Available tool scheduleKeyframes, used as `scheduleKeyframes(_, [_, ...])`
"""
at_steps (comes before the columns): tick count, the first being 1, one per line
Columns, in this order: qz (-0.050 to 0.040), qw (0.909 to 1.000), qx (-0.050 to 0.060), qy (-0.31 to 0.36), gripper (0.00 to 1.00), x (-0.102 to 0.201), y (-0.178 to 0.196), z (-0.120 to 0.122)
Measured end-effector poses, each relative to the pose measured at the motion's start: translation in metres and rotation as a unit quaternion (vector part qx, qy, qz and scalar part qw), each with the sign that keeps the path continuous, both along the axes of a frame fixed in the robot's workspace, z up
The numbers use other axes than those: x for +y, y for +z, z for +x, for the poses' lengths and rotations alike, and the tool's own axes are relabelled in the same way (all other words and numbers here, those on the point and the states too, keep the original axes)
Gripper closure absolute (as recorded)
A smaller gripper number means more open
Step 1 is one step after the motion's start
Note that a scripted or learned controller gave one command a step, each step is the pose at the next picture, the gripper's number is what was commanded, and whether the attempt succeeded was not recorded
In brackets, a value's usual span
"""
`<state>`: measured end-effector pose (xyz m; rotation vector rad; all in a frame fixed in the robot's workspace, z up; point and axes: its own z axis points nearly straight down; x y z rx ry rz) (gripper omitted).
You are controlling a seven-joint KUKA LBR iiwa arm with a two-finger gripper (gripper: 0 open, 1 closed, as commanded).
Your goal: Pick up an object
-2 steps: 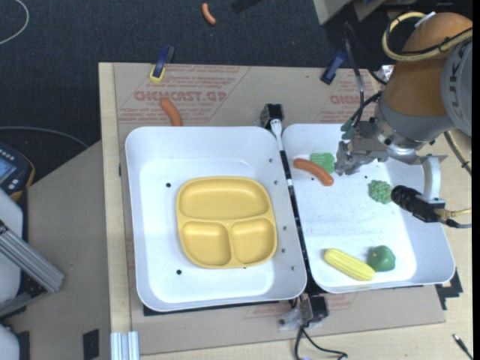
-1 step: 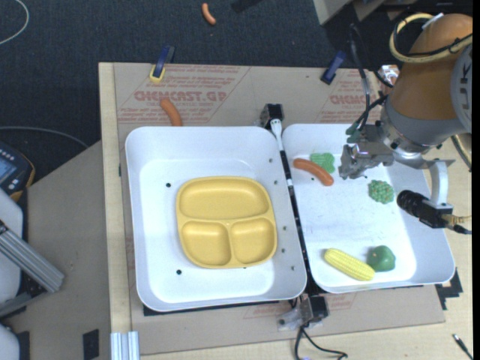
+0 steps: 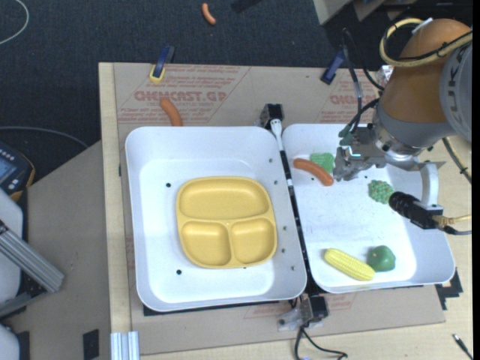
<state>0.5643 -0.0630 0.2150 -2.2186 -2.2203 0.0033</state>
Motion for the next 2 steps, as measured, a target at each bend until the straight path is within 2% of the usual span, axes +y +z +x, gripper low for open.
scheduleKeyframes(1, [-0.0009,1.0,-0.003,-0.001,1.0,-0.009,0.002,0.006])
scheduleKeyframes(2, [-0.0006,1.0,-0.003,0.0,1.0,-0.005,0.019,-0.003])
